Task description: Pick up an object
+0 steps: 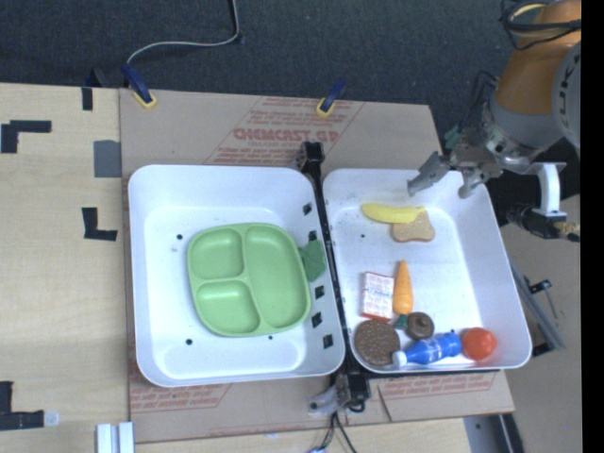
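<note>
Objects for picking lie in the right bin (500,253), as I read the camera view. A yellow banana (392,213) sits near the far wall, with a tan bread slice (414,229) touching its near side. An orange carrot (403,288) lies lengthwise in the middle of the bin, just beside a small red-and-white carton (377,294) on its left. Along the near wall I see a dark brown round cookie (377,341), a small chocolate donut (419,326), a blue bottle (430,349) lying on its side, and a red tomato (479,343) at the right end of that row.

The left bin (156,253) holds a green divided plate (248,278) with three compartments; a green leaf-shaped item (314,260) rests against the plate's right edge by the divider between the bins.

The gripper (444,184) hovers over the far right corner of the right bin, beyond and to the right of the banana. Its fingers (422,179) are spread apart with nothing between them, and they touch no object.

Both bins rest on a cardboard sheet (264,130) laid over the wooden surface (57,281).
</note>
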`<action>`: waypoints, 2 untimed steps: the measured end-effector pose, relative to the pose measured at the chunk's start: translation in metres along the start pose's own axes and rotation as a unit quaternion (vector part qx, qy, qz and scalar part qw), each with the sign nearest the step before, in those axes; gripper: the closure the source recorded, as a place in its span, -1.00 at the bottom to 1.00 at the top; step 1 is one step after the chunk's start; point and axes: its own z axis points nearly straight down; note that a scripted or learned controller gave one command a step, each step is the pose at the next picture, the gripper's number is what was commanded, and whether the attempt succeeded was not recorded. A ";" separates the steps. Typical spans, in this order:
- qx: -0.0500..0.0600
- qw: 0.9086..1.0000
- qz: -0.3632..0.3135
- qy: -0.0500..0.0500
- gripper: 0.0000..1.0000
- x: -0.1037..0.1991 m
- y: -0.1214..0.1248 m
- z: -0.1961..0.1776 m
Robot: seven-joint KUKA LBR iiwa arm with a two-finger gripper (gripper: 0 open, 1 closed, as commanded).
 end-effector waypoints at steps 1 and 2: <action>-0.004 1.000 -0.001 0.000 -1.00 0.036 0.038 0.137; -0.007 1.000 -0.001 -0.004 1.00 0.033 0.039 0.126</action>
